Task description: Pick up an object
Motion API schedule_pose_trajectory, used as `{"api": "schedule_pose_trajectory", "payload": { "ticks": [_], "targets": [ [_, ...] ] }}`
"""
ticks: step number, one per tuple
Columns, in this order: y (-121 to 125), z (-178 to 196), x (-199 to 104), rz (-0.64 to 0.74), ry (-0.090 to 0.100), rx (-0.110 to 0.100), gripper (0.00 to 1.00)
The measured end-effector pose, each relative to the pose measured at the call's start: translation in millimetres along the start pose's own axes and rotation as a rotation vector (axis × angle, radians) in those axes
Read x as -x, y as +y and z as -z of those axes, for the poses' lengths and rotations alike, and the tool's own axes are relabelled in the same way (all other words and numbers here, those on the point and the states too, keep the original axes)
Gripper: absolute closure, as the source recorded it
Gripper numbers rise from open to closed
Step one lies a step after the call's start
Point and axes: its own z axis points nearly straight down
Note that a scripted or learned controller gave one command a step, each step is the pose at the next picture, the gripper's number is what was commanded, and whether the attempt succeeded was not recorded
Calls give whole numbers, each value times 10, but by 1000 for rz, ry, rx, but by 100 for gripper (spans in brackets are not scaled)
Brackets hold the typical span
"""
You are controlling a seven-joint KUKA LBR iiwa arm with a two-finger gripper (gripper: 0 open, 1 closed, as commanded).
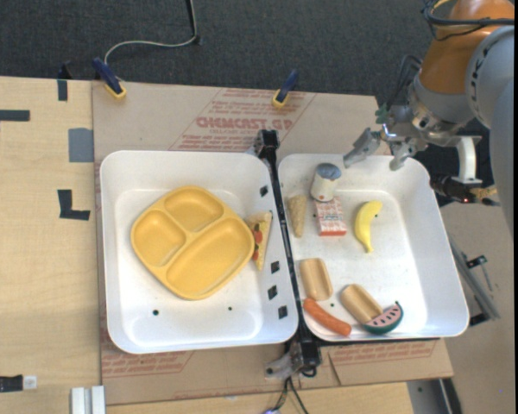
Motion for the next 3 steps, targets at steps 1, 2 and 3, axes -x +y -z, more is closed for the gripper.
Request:
{"api": "schedule_pose_trajectory", "payload": {
  "ticks": [1,2,3],
  "targets": [
    [21,-1192,16,1,-1,3,0],
    [-1048,-1195,-342,-1,1,2,0],
    [-1781,-1196,-568,-1,-1,5,0]
  ]
}}
